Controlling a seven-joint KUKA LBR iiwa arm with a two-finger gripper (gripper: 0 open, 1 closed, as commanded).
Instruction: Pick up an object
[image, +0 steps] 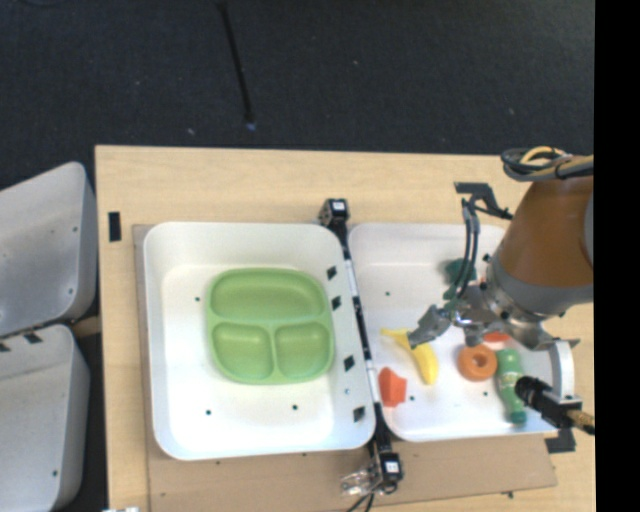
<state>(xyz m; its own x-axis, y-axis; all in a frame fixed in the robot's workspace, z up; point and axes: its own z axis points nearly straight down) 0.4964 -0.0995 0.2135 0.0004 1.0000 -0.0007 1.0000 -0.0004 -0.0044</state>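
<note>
While the claw (432, 325) hung low in the right bin (400, 250), whether it was released or clenched could not be told. Just beside it lay a yellow banana (424, 360), with an orange ring (477, 363), a green bottle (512, 385) and a red piece (391, 386) near. The banana looked light, stiff and smooth, likely plastic; pinching across its thicker middle seemed safest, since its curve could slip.

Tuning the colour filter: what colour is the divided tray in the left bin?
Light green, plain, no pattern. The tray shows clearly in the camera view.
</note>
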